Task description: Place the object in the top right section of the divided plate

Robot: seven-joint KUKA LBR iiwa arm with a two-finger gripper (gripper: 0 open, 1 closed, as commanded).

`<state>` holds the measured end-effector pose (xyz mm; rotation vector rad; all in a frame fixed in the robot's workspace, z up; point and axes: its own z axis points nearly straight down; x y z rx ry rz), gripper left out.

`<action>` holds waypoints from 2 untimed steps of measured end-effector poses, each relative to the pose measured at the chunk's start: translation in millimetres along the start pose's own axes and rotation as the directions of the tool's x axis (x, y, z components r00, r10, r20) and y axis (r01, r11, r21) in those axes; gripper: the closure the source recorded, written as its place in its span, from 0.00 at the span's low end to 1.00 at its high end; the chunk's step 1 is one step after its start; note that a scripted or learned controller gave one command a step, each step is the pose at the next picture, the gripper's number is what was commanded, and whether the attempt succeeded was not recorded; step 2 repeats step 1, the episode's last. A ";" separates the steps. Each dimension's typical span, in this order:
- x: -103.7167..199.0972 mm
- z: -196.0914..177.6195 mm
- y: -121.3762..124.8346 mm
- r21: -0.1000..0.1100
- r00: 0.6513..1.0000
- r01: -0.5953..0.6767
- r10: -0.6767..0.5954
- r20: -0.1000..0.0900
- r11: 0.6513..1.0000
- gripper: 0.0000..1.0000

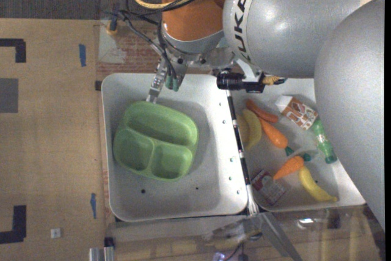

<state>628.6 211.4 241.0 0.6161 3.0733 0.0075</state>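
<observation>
Where arm [293,9] bends, black "KUKA" lettering [242,10] reads vertically.

Green divided plate [157,141] in left bin [122,192], end effector [154,93] at its upper edge, toy carrots [273,133] in right bin [348,195]

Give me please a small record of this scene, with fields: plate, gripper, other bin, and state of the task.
plate: green divided plate with three sections and nothing in them, lying in the left bin
gripper: gripper over the plate's top edge; nothing can be seen between its fingers
other bin: right bin holds two carrots, two bananas, a green bottle, a small carton and a small packet
task state: no object placed in the plate yet
</observation>
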 end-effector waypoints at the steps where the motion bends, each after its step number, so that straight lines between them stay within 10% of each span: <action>1: 3.6 8.3 -16.2 0.007 0.931 -0.366 0.366 -0.003 0.931 1.00; 2: 3.6 8.3 -16.2 0.007 0.931 -0.366 0.366 -0.003 0.931 1.00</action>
